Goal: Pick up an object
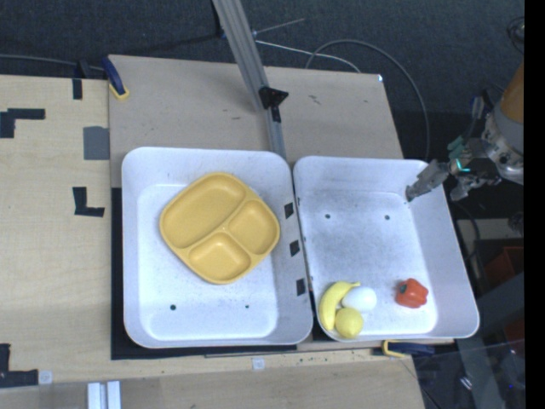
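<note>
Since nothing is lifted yet, we judge the whole pick still ahead. Nearest us, in the right bin's (pixel 443 228) front corner, lie a banana (pixel 333 297), a lemon (pixel 348 321) and a white egg (pixel 363 298), touching; a red pepper (pixel 412 292) sits just beside. Farther back, our jaws (pixel 438 177) hover over the bin's far right rim, well apart from all four; how wide they stand we cannot tell.

I am working in a robotics laboratory: a plywood bench (pixel 247 126) carries two white bins (pixel 145 254) of toy food, black tape marks (pixel 25 119) pattern the adjoining table (pixel 43 228), loose cables (pixel 358 54) cross dark carpet (pixel 383 15), and a metal camera pole (pixel 243 45) stands overhead.
</note>
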### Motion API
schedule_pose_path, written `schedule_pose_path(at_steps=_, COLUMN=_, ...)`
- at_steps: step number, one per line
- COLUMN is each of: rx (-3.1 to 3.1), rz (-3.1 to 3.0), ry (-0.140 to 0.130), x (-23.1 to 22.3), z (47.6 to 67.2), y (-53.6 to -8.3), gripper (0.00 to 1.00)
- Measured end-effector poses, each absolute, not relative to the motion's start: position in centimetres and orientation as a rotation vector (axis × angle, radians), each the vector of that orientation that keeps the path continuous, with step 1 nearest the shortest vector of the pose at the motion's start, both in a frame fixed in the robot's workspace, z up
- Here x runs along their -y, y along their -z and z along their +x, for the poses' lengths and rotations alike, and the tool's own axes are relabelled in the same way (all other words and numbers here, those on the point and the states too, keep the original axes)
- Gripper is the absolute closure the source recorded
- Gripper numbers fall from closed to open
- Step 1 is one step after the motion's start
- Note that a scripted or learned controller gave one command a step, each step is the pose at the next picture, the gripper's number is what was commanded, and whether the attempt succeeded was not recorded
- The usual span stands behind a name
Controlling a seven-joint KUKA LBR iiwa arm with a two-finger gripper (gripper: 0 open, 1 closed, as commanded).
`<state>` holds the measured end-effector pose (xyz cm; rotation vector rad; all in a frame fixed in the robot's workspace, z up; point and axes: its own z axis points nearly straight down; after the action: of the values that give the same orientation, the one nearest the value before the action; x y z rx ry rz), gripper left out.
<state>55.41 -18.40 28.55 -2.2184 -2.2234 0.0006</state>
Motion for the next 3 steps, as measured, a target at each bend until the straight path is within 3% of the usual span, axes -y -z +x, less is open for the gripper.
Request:
schedule_pose_path(at_steps=1, rx=2.224, rz=-2.218, ry=-0.001, x=18.4, z=55.4, y=-28.6, gripper=0.00)
schedule_pose_path(at_steps=3, rx=2.218, rz=-2.214, ry=-0.008, x=17.4, z=55.0, y=-15.7, gripper=0.00)
